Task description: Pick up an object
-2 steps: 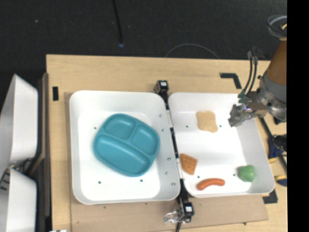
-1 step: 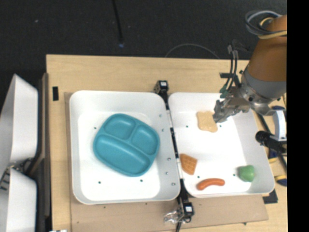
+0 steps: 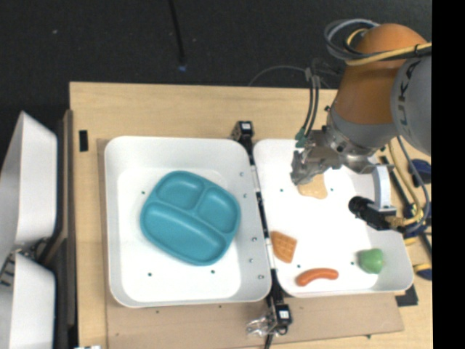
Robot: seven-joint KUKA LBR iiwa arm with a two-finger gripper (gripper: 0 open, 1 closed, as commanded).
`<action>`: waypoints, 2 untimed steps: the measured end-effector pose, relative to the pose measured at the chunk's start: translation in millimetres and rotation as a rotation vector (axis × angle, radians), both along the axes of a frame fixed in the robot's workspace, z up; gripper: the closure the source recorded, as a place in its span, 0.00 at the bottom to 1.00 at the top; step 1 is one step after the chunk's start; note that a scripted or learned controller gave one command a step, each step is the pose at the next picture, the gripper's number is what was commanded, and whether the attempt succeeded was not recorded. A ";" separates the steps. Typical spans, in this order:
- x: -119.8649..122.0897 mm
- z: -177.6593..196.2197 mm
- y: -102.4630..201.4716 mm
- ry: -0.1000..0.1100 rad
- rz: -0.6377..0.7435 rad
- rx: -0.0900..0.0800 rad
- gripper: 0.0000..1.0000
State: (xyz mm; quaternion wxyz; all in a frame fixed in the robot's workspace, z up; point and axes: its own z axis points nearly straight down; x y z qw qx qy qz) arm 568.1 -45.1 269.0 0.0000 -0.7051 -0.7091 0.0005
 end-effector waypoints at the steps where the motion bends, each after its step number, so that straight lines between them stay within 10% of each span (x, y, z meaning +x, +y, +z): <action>1: 21.8 -13.7 55.4 -0.002 0.001 0.000 1.00; 2: 36.5 -10.0 111.7 -0.003 0.003 0.002 1.00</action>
